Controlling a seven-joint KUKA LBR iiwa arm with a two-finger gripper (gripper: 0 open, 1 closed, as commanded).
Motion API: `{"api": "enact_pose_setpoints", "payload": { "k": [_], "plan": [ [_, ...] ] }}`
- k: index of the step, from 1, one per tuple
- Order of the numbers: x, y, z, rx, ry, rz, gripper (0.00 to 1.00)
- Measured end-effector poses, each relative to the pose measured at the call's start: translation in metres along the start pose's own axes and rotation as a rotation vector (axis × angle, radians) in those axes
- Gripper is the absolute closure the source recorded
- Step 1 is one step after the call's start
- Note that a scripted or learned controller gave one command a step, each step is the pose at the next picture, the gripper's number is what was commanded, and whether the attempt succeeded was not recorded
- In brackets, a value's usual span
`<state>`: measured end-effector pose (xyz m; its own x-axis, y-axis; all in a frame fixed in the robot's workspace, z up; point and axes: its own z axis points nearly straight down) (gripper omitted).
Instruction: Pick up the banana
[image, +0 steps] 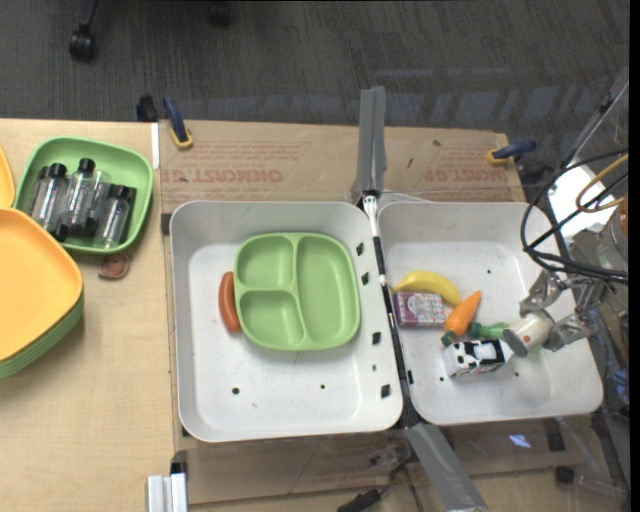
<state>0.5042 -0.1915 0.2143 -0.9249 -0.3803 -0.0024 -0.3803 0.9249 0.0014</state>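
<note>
Right now the banana (428, 284) lies in the right bin (440, 400), near the wall that splits the two bins. It is flat on the bin floor and nothing holds it. A small purple box (421, 309) sits just below it and touches it, or nearly does. A toy carrot (463, 314) leans beside the box, with its green top pointing toward the arm. A little black and white carton (476, 356) lies below the carrot.

Over at the right side of that bin is the gripper (543, 322). It is well apart from the banana, with the carrot and the carton in between. It is too small and blurry to tell how it is set, so I cannot tell. I see nothing clamped in it.

Next door, the left bin (200, 380) holds a green plate with three parts (298, 291) and an orange toy (229, 302) tucked against the plate's left edge.

I think the pick has not started yet. The arm must cross over the carrot to reach the banana. Since the box is so close, the arm could bump it or grab it by mistake. Coming down from above on the banana's top side looks safest.
</note>
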Motion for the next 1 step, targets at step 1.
{"api": "enact_pose_setpoints", "payload": {
  "k": [1],
  "plan": [
    [0.006, -0.0273, 0.0114, 0.001, -0.001, -0.195, 1.0]
  ]
}}
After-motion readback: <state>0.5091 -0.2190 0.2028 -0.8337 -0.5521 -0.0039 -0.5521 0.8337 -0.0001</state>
